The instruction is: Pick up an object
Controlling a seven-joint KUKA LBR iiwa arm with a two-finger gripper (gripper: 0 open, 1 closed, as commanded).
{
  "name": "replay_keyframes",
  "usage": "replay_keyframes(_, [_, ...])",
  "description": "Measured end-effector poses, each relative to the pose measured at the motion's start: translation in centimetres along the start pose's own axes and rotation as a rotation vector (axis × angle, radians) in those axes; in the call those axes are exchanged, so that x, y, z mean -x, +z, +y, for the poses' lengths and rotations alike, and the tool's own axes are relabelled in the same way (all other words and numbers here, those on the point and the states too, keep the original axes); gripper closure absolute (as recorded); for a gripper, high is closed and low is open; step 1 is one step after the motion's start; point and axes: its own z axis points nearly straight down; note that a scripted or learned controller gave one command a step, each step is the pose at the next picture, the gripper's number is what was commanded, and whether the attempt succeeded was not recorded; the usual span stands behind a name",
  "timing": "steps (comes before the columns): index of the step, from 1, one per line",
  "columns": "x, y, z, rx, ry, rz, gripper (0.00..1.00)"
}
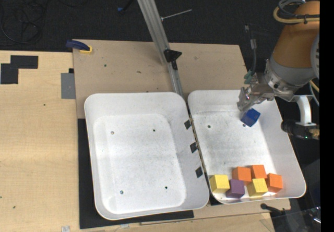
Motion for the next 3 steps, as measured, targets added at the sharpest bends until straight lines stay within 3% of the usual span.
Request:
replay_keyframes(1, [0.0,-0.9,0.0,-0.005,-0.004,0.001,1.00])
replay_keyframes(3, [-10.3,-1.6,-2.9,-0.009,-0.004,0.004,1.00])
